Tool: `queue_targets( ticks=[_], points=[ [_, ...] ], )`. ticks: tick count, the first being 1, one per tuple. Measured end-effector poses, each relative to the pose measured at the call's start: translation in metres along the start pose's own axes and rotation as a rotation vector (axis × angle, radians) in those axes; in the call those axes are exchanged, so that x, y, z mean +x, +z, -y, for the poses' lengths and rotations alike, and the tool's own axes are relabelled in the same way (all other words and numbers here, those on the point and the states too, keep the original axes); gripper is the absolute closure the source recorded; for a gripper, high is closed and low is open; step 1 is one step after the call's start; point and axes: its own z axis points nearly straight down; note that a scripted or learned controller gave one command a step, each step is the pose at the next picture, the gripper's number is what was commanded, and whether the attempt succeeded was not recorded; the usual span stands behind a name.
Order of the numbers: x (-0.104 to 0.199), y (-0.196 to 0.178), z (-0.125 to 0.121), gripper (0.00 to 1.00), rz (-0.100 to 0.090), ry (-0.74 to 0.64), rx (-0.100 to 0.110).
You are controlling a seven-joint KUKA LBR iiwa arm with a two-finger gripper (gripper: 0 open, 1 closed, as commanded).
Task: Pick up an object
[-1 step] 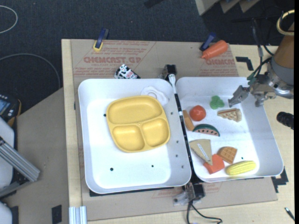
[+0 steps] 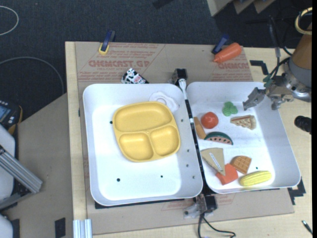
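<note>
The right bin point(image 2: 277, 133) holds toy food: a green broccoli point(image 2: 229, 108), a red tomato point(image 2: 209, 119), a toast slice point(image 2: 243, 122), a hot dog point(image 2: 199, 128), a watermelon slice point(image 2: 218, 138), a sandwich wedge point(image 2: 214, 158), a red block point(image 2: 228, 174), a waffle point(image 2: 240, 163) and a yellow corn cob point(image 2: 255, 178). My gripper point(image 2: 263, 100) hangs over that bin's upper right part, just right of the broccoli and above the toast. It is open, with nothing between its fingers.
The left bin point(image 2: 99, 152) carries a yellow divided plate point(image 2: 146, 131) and a small white item point(image 2: 166, 100) at its top edge. An orange carrot point(image 2: 228, 52), a black-and-white toy point(image 2: 132, 76) and a blue-yellow clamp point(image 2: 105, 42) lie on the board behind the bins.
</note>
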Motion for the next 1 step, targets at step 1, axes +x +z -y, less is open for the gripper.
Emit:
queue_targets(
  ticks=[1],
  points=[
    [0.0044, 0.0618, 0.0063, 0.00, -0.002, 0.000, 0.007]
  ],
)
